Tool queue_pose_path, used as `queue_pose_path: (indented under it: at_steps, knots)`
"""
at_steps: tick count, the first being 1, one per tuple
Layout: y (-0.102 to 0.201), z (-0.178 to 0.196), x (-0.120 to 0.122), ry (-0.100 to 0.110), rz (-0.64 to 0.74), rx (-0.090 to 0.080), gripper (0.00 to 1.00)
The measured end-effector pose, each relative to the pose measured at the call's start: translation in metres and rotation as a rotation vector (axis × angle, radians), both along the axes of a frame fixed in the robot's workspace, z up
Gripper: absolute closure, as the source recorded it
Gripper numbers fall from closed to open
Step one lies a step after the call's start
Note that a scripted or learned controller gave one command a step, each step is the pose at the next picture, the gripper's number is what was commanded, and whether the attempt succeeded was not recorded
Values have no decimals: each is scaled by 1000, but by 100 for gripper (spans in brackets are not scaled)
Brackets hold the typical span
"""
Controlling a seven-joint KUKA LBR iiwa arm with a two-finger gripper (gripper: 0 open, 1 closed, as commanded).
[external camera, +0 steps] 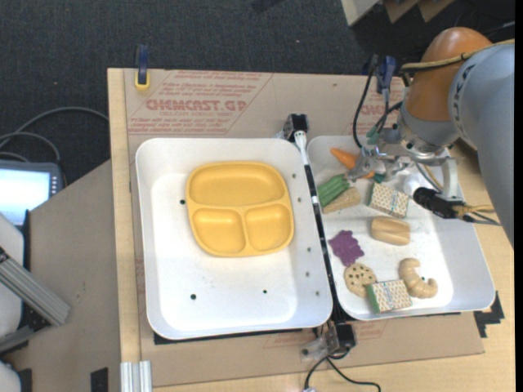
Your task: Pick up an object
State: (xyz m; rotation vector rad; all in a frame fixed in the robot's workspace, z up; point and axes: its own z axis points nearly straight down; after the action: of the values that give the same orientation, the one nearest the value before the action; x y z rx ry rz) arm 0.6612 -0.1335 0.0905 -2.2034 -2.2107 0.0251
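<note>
The right bin [470,256] holds several toy foods. An orange carrot piece [344,157] lies at its far left. A green piece [332,190] and a tan cracker [344,201] lie below it. A patterned square [390,201] sits beside them. Nearer the front are a beige bread roll [391,231], purple grapes [346,246], a chip cookie [358,278], a curled tan pastry [419,279] and a patterned block [388,296]. My gripper [377,163] hangs low over the bin's far part, just right of the carrot and above the patterned square.
The left bin [163,243] holds a yellow divided plate [240,207]. A black clip [295,125] sits on the rim between the bins. The arm's grey body and orange band [445,64] cover the far right corner. Cardboard [196,96] lies under both bins.
</note>
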Motion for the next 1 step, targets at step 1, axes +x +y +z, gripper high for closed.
queue_pose_path:
  at_steps: [1]
  knots:
    - [65,101,-62,-30,2,1,100]
